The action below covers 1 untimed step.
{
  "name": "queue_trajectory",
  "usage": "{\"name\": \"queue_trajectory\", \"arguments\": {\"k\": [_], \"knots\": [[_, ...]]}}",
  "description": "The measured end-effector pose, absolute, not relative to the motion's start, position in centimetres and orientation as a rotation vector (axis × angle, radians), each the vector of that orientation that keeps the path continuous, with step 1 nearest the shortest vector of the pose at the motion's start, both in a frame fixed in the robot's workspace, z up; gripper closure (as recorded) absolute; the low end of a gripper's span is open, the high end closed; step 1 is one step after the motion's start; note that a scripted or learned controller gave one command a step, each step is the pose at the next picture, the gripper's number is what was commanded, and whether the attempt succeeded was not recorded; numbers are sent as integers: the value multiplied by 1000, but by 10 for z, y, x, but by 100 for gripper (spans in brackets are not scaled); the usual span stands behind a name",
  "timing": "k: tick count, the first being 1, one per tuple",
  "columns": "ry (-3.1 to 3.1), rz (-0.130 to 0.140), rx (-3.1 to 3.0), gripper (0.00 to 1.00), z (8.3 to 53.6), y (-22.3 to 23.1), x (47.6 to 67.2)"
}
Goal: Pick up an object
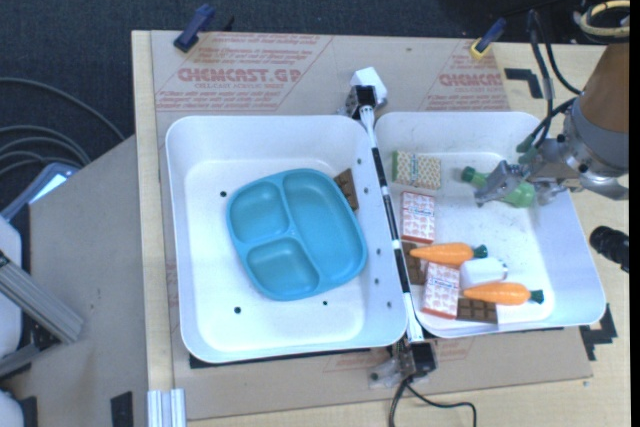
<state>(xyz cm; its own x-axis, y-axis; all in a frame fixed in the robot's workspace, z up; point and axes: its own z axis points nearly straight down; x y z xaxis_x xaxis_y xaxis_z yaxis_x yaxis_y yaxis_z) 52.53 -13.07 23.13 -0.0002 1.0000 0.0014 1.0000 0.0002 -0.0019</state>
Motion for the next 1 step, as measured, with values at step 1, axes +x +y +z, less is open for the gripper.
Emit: {"name": "queue_trajectory", "arguments": {"k": [1], "knots": [[-2221, 1, -2224, 0, 194, -193, 564]]}}
